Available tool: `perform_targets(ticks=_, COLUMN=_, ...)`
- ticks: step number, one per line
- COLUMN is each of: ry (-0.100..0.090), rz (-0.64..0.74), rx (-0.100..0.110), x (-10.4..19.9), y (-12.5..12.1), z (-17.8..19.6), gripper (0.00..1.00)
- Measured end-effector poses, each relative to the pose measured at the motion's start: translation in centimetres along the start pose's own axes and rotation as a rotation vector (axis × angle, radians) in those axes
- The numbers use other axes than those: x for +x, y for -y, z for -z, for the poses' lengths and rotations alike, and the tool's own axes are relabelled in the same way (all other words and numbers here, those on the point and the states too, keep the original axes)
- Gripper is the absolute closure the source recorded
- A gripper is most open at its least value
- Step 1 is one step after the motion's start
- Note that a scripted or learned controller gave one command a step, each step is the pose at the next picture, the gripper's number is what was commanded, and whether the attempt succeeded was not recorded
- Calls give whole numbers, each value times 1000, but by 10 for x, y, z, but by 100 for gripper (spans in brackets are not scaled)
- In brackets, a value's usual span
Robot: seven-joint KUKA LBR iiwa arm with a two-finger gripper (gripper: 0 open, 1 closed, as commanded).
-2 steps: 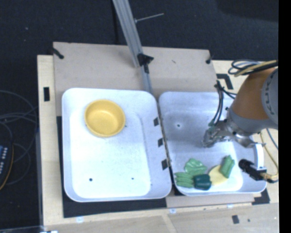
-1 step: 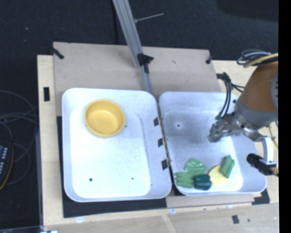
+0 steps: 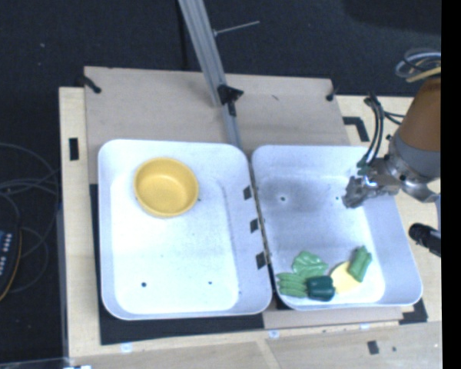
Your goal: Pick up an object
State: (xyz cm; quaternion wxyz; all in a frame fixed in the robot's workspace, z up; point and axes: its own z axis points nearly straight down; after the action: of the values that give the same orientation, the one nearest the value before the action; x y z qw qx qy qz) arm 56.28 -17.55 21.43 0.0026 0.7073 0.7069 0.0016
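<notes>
- Gripper [image 3: 355, 194] hovering over the right bin [image 3: 307, 183], near its right wall (fingers too small and blurred to read, so cannot tell whether spread or pinching).
- Huddled in that bin's near corner: green leafy toy [image 3: 307, 264], dark green block [image 3: 320, 287], yellow piece [image 3: 343, 277], green piece [image 3: 359, 262].
- Over in the left bin [image 3: 169, 283]: yellow bowl [image 3: 166, 187], upright.

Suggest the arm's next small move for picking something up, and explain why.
Probably bring the tool toward the near corner of the right bin, over the pile of toys. The tool sits by the bin's right wall, apart from the toys, which cluster at the near edge.
</notes>
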Motion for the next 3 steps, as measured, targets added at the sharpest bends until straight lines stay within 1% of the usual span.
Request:
perform_targets(ticks=1, ry=-1, rz=0, rx=4, x=-1, y=-1, z=20, gripper=100)
perform_targets(ticks=3, ry=-2, rz=5, rx=6, x=109, y=-29, z=7, gripper=100)
